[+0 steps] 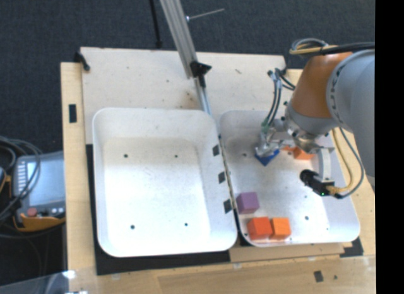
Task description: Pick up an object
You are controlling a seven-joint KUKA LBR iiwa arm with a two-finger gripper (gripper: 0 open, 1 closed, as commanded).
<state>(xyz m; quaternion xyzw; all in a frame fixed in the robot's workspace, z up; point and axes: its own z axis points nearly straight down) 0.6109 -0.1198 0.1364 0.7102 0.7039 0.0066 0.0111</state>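
Arm (328,94) bulk hangs low over the right bin (334,220), wrist bent down toward its far half. Its claw (270,147) sits at a blue block (266,156); whether clamped I cannot tell (fingers blurred). Any lift may drop it, or nudge the orange piece (300,154) alongside.

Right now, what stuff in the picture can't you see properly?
- Blue object, camera view: partly covered by the gripper, so its shape and whether it is gripped are unclear.
- Small orange object, camera view: mostly hidden under the wrist of the arm.
- Arm, camera view: cut off by the right edge.
- Right bin, camera view: its far side is hidden by the arm.
- Grey box left of the bench, camera view: cut off by the left edge and too small to read.
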